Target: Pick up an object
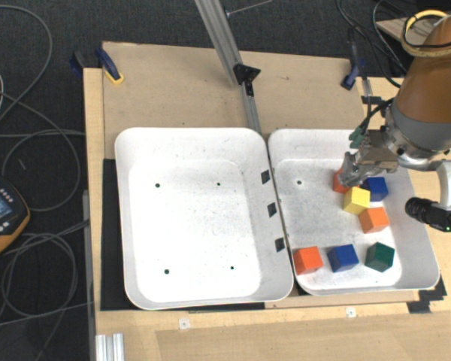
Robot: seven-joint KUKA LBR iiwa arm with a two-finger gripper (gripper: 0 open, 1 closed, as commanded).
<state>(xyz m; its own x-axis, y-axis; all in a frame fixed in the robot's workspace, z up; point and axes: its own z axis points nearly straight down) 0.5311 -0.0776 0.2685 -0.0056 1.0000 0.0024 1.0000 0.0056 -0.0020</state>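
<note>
2 shallow white plastic bins are seen side by side on the pale wooden bench (173, 81): the left white bin (135, 201) at centre frame and the right white bin (301, 156) at right of centre. All blocks are gathered in the right bin, so any pick must be made there.

The two-finger gripper (355, 173) at the end of the grey arm with the orange band (428, 74) is lowered into the upper right part of the right bin. It is placed directly over a small red-orange block (337, 181), of which only a sliver is visible at the gripper's left edge. Whether that block sits between the gripper's tips cannot be told, and the gripper's opening cannot be judged either, since its tip is masked by its own body.

Just beside the gripper, towards lower right, a tight cluster is noted: a blue cube (376, 187), a yellow cube (356, 200) touching it, and an orange cube (373, 219) just below. The crowding is judged a risk, as neighbours could be nudged or caught during a closing.

Along the lower edge of the right bin 3 blocks lie in a row, apart from each other: an orange-red cube (308, 259), a second blue cube (343, 257) and a dark green block (379, 256).

The pick is judged to be at the grasp stage, nothing lifted yet
</note>
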